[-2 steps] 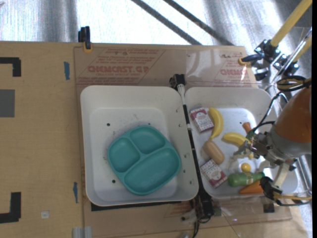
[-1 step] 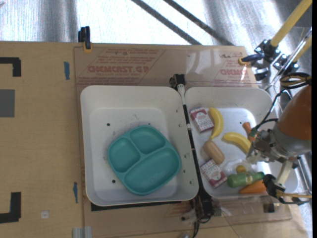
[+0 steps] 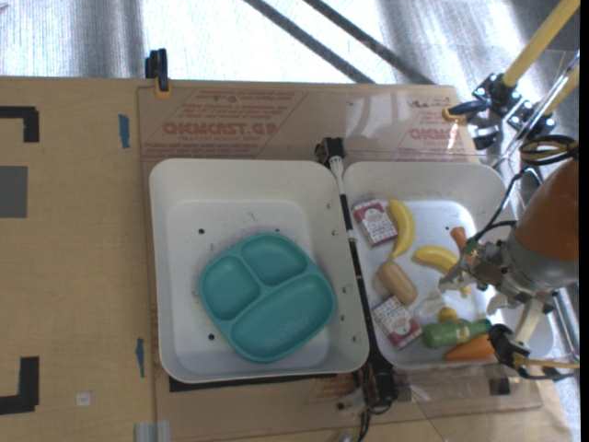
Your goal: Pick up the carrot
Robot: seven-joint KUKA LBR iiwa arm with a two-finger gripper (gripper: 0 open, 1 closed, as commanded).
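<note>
Pincer (image 3: 457, 282) well above carrot (image 3: 468, 348)

A bench covered in brown cardboard, seen from above against a grey floor.

The cardboard sheet (image 3: 74, 247) is marked with black corner brackets (image 3: 20, 122) and strips of blue tape (image 3: 124, 130); red print is seen on a clear panel (image 3: 230, 122) laid over it. A black clamp (image 3: 158, 67) is fixed at the back edge. The floor (image 3: 276, 17) beyond is crossed by bands of bright light and dark diagonal shadows. A yellow pole (image 3: 548, 30) is seen at the upper right.
</note>
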